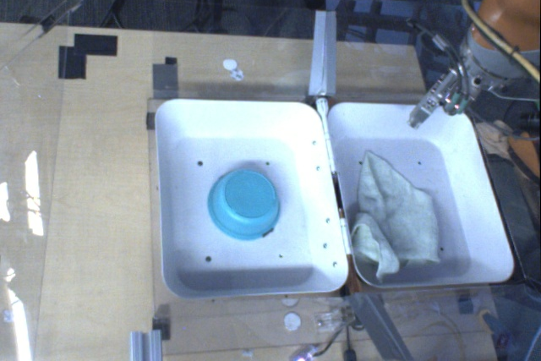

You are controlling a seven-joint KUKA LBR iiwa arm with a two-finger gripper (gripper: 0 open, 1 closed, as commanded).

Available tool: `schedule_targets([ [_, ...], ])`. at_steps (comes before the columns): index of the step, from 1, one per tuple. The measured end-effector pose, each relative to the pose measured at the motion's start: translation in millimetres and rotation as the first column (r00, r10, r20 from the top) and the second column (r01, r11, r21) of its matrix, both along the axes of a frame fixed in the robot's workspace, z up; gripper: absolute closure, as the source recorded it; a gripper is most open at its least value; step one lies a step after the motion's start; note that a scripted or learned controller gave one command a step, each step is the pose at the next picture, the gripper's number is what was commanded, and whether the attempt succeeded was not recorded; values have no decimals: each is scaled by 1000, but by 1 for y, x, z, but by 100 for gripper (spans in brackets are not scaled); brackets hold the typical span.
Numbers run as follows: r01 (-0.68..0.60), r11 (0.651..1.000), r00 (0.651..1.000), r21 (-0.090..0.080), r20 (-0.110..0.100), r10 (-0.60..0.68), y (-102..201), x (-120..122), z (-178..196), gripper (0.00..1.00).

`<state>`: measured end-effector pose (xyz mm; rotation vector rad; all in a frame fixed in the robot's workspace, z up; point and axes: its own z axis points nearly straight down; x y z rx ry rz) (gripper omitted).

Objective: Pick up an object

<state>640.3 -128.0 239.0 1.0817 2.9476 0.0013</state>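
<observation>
You've got two candidates. The blue bowl (244,204) sits upside-down near the centre of the left bin (182,124), slightly toward its front edge. The grey cloth (394,220) lies crumpled in the right bin (486,173), spreading from mid-floor down to the front-left corner, pressed against the wall shared w/ the left bin.

The gripper (425,109) hangs over the right bin's back edge, near the back-right corner, well apart from both objects and carrying nothing. It's small and blurred here, so you can't tell whether it's ready to take anything or not.

Risks, as I judge them:
- Cloth is closer, so prob the likelier target. It's soft & bunched; a shallow descent may pinch one fold only, and the rest could slide out on the lift. A descent too deep likely jams the tips on the bin floor.
- The thick roll sits tight to the front-left corner. Aim there and you risk clipping the divider wall or the rim.
- Bowl is inverted w/ a smooth, rounded top. A straight-down close probably has no lip to catch; it could squirt sideways or just get pushed across the floor.
- Reaching the bowl means crossing the divider. Too low a path and the gripper may catch the rims between bins.
</observation>
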Motion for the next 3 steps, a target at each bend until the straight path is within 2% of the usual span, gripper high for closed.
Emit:
schedule_targets([
  [1,383,924,924,-1,0,-383,-77,-9,-12,100],
  [2,166,986,986,0,-1,-166,-77,-7,-41,100],
  [3,-10,1000,1000,0,-1,10,-77,-18,-53,100],
])
